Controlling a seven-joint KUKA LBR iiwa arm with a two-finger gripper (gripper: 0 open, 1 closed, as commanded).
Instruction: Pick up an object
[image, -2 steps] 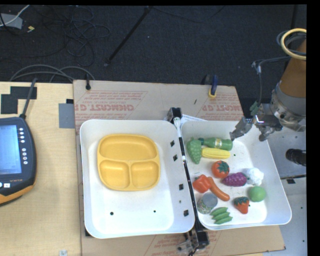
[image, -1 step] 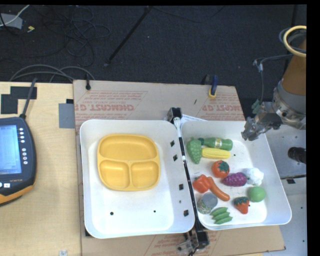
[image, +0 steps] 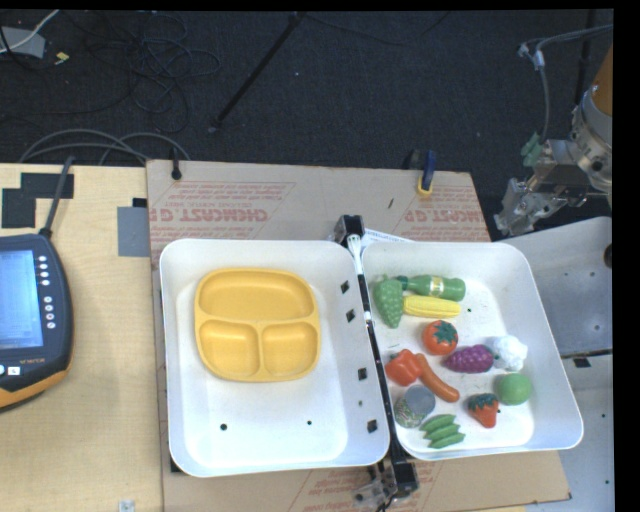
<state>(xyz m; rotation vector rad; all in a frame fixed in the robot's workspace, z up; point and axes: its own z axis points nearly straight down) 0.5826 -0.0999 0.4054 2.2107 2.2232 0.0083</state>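
The fingers (image: 530, 205), at two o'clock beyond the right bin (image: 545, 330), cannot be told open or closed. A toy corn cob (image: 432, 307) is seen in that bin's upper part, touching a green bottle (image: 437, 287). It is judged light, stiff and slippery, best taken across its middle.

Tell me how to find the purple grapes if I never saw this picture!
Look in the right white bin, the one full of toy food. Near its middle, just right of the tomato and left of the white cauliflower, lie the purple grapes. They are the only purple thing there, a bumpy little bunch.
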